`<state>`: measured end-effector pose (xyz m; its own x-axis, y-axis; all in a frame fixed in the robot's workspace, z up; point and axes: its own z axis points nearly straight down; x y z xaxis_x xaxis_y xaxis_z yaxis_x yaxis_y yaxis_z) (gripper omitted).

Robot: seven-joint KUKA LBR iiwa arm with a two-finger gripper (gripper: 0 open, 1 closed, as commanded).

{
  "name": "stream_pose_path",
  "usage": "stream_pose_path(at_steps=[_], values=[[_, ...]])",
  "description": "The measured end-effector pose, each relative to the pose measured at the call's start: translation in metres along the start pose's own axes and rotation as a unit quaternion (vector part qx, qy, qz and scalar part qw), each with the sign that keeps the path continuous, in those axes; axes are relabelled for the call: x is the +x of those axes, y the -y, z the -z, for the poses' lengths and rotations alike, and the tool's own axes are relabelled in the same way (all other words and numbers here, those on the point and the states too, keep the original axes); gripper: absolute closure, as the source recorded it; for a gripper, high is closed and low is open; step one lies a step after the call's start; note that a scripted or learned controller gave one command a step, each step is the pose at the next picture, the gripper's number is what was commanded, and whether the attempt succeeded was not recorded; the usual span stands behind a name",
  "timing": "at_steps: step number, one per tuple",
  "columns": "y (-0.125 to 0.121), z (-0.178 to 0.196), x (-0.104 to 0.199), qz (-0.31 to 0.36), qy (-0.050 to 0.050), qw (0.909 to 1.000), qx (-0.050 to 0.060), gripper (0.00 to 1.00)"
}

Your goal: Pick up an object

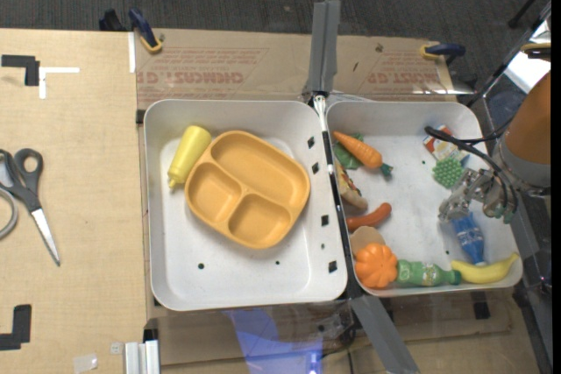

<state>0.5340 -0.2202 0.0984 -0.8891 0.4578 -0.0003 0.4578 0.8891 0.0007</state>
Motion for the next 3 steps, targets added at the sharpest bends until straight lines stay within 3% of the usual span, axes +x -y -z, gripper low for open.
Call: stream_pose_path(at_steps=[1,2,3], values=[[-0.0001,-0.0001,0.0001,0.0,0.0,1.0,0.0,0.0],[-0.0009,0.0077,-0.0008,0.001,0.0,1.0,0.0,1.0],[-0.0011,0.0077,-0.0008,0.001,0.0,1.0,0.0,0.0]])
